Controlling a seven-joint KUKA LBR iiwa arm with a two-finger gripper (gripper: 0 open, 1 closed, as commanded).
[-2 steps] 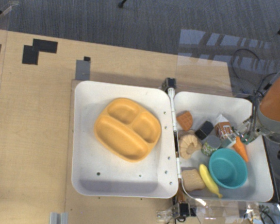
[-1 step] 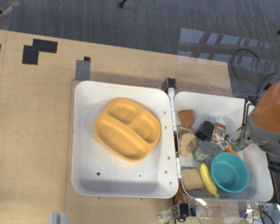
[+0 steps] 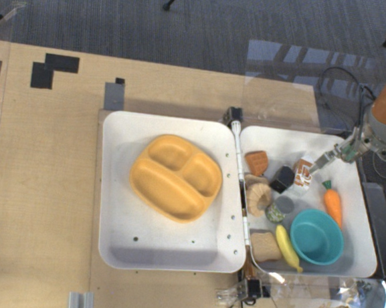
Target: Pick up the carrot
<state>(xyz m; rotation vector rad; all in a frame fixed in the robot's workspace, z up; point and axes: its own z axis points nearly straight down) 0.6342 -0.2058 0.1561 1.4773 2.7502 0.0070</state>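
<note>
The carrot [image 3: 333, 206], orange with a green top, lies near the right wall of the right bin [image 3: 366, 249], just above a teal bowl [image 3: 315, 237]. My gripper [image 3: 328, 158] hangs over the back of that bin, reaching down and left from the grey wrist below the orange band. It is above and a little left of the carrot, apart from it, with its tip close to a small white and orange carton [image 3: 303, 173]. Nothing shows between it and the carrot.
The right bin also holds a banana [image 3: 287, 247], a tan block [image 3: 265, 246], a bagel-like ring [image 3: 257, 198], a black cube [image 3: 282, 178], a brown piece [image 3: 256, 162] and a small grey-green round thing [image 3: 282, 209]. A yellow divided plate [image 3: 176, 177] sits in the left bin [image 3: 115, 240].
</note>
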